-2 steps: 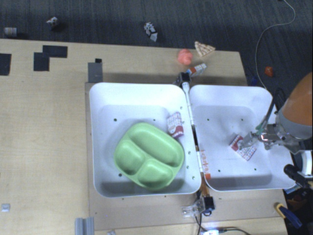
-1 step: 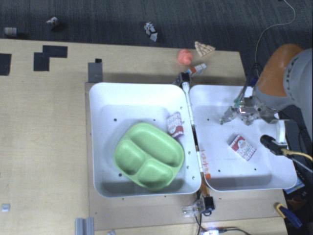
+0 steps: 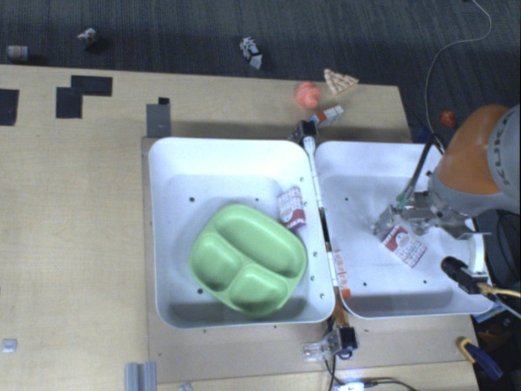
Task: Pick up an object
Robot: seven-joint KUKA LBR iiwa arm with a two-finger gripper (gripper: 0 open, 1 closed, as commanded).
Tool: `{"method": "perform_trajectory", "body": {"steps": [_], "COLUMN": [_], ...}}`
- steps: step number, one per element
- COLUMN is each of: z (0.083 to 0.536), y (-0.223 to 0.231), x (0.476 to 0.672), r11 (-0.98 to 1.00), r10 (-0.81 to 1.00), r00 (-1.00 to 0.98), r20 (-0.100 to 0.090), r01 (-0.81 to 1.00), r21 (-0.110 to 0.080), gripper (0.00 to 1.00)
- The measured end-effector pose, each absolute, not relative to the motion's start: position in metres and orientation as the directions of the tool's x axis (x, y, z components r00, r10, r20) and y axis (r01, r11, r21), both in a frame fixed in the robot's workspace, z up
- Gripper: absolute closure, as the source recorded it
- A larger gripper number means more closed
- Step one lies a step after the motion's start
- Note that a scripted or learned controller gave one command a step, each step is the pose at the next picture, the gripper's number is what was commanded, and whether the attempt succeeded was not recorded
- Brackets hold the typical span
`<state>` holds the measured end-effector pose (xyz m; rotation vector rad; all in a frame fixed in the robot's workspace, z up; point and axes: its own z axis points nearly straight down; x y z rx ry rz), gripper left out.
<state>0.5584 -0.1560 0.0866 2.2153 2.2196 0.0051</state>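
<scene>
Two shallow white bins sit side by side on the tabletop (image 3: 73,243). The left bin (image 3: 167,218) carries a green divided plate (image 3: 248,257) with three compartments, lying toward 6 o'clock of the bin's floor. A small red-and-white packet (image 3: 291,206) rests at about 1 o'clock from the plate, touching or just beside its rim, near the bin's right wall.

The right bin (image 3: 358,283) carries a second red-and-white packet (image 3: 404,245), lying flat and turned at a slant, toward 3 o'clock of the bin's floor. The grey arm with its orange band (image 3: 480,157) reaches in from 3 o'clock, and the tool (image 3: 404,215) stands low over the bin, just at 12 o'clock of this packet. Whether the tool touches the packet cannot be told; the packet does not show between its parts, and the view does not resolve whether these stand apart or together.

Beyond the bins, at 12 o'clock along the tabletop's far edge, lie a pink ball (image 3: 308,94), a tan wedge-shaped object (image 3: 339,81) just at its 2 o'clock, and a small orange-and-white item (image 3: 329,116) near the gap between the bins. Dark rectangular marks (image 3: 77,94) show at 10 o'clock on the tabletop. A thin cable (image 3: 444,51) loops above the arm.
</scene>
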Motion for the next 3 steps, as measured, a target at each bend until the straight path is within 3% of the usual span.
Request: {"method": "perform_trajectory", "body": {"steps": [1, 2, 3], "z": [0.098, 0.098, 0.087], "y": [-0.156, -0.156, -0.108], "x": [0.561, 0.561, 0.538], "r11": [0.003, 0.003, 0.003], "r10": [1.000, 1.000, 1.000], "r00": [-0.003, -0.003, -0.003], "r20": [-0.003, -0.003, -0.002], "r01": [1.000, 1.000, 1.000], "r21": [0.013, 0.013, 0.009], "gripper": [1.00, 0.00, 0.00]}}
